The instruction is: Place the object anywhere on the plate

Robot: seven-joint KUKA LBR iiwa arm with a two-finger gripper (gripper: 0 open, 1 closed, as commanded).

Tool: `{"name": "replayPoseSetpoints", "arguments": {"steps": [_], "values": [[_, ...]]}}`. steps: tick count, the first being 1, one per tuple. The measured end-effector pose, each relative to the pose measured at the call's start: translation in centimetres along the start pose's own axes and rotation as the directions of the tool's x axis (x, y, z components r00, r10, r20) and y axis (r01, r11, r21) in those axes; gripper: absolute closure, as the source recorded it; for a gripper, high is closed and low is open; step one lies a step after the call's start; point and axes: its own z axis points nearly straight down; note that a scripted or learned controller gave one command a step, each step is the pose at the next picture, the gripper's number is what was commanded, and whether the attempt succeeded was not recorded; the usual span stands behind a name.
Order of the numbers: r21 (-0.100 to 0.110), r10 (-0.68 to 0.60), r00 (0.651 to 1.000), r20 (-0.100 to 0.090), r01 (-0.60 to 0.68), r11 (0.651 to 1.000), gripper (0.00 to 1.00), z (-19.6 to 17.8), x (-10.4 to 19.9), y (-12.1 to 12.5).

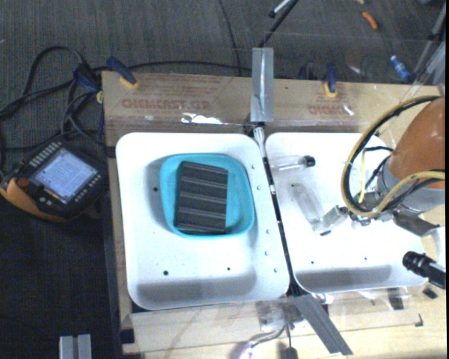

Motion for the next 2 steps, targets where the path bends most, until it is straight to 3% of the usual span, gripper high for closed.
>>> {"name": "replayPoseSetpoints", "arguments": {"steps": [1,2], "values": [[-0.002,-0.152,0.988,0.003,0.152,0.988,0.0,-4.4,-6.0,-1.0],[0.0,-0.031,1.0,0.0,0.031,1.0,0.0,3.9,-3.3,-0.6]]}}
